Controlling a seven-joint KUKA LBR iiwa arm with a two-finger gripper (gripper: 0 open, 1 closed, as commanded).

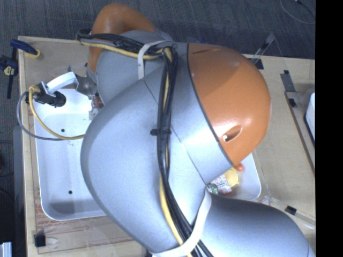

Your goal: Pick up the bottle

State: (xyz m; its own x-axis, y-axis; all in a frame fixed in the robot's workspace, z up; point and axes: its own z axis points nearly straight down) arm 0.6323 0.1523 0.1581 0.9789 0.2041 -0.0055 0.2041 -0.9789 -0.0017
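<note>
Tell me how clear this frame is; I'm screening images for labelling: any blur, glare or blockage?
Camera view: sharp and evenly lit, soft sheen on the arm, no harsh glare; the arm blocks most of both bins, leaving the left bin partly open and small items peeking out.

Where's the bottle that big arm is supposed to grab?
A small part of what looks like the bottle peeks out low and right of centre in the camera view, in the right bin, just under the arm's orange band.
</note>
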